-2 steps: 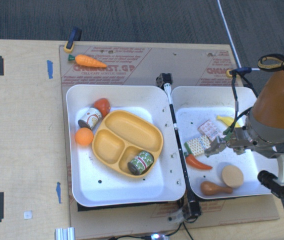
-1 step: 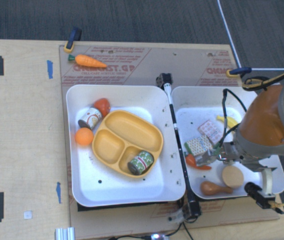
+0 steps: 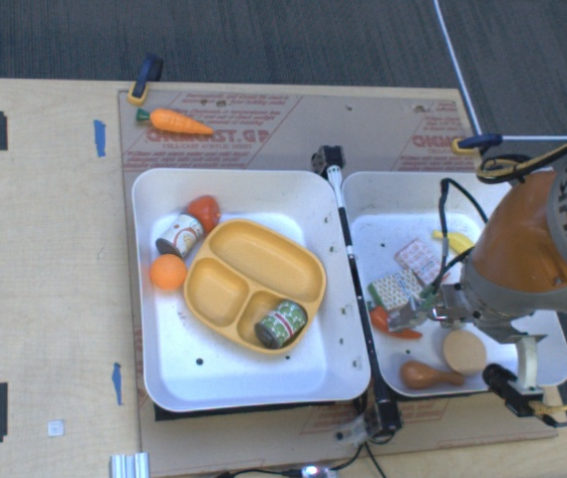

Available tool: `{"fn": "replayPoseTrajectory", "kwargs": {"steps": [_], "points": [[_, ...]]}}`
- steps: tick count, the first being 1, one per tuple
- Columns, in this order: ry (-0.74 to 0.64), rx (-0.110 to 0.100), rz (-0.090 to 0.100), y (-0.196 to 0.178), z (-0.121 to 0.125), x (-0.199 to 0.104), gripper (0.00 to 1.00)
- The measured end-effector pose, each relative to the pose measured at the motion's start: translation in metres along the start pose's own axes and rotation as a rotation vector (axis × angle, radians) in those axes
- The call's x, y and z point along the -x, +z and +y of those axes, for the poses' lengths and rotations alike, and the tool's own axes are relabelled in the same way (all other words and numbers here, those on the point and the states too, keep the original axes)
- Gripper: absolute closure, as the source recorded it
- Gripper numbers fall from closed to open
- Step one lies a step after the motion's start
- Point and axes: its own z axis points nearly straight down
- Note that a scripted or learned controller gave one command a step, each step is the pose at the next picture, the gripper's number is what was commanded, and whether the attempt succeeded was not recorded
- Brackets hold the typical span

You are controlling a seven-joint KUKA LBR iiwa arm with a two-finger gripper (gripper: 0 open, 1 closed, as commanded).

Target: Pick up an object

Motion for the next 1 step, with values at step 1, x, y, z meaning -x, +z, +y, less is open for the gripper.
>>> {"fn": "replayPoseTrajectory", "kwargs": {"steps": [1], "points": [[0.001, 0.001, 0.0, 0.0001, 0.0002, 0.0, 0.0]]}}
